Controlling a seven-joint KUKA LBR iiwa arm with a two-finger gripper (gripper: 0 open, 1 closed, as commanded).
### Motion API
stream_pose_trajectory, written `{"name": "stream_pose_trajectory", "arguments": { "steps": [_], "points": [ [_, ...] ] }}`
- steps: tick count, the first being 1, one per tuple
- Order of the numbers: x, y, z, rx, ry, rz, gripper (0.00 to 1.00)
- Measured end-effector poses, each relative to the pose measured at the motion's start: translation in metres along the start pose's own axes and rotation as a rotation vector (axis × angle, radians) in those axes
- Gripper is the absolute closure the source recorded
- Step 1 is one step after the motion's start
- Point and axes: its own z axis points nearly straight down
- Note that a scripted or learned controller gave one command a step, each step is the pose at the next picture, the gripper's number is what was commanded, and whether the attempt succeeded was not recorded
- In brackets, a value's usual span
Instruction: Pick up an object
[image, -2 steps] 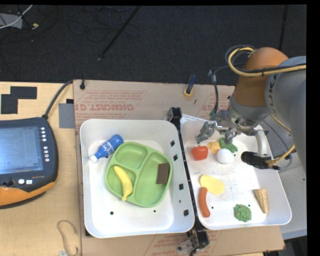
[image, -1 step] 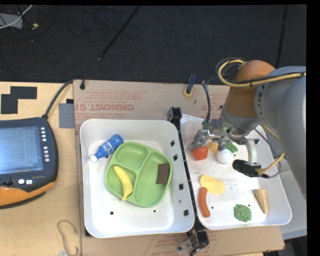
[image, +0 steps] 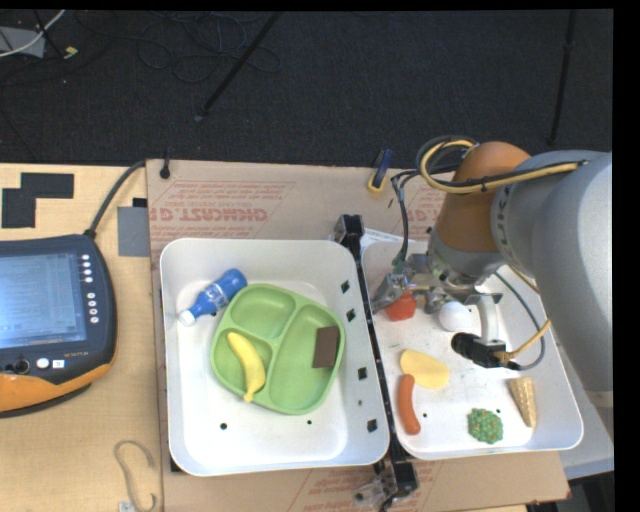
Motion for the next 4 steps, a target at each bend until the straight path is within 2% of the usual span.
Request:
{"name": "stream_pose_trajectory", "arguments": {
  "steps": [1,4],
  "points": [
    [-0.001,0.002,-0.015,-0.008,0.000,0.002,1.00],
    [-0.008,0.006,-0.146,-0.010,-0.001,0.002,1.00]
  ]
}}
